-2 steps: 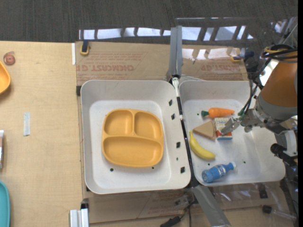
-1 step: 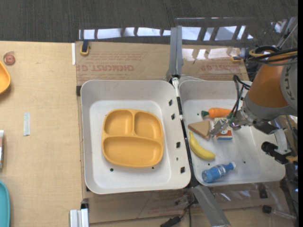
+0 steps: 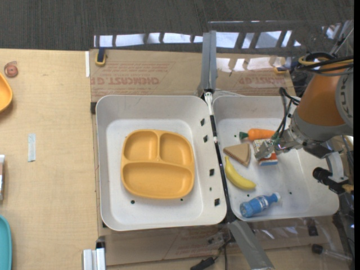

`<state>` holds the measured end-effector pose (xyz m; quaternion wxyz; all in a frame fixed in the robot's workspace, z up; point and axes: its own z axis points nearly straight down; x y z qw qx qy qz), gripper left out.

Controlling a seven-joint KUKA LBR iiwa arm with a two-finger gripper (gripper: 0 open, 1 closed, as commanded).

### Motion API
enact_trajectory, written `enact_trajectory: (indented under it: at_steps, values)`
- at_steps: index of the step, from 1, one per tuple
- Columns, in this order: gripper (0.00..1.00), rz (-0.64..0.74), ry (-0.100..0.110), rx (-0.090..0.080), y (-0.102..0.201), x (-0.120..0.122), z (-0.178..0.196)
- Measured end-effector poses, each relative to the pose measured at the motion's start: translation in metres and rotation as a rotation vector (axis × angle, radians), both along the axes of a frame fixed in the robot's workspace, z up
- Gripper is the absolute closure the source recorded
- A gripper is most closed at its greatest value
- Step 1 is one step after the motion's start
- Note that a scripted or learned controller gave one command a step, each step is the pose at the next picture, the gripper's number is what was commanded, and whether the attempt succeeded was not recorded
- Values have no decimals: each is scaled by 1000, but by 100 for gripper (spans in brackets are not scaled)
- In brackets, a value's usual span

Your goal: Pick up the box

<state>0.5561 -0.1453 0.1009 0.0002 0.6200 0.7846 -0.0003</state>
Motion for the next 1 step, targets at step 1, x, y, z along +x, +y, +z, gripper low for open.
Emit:
enact_trajectory:
  at_steps: [1]
  values:
    - [100, 96, 1, 0, 76, 8, 123]
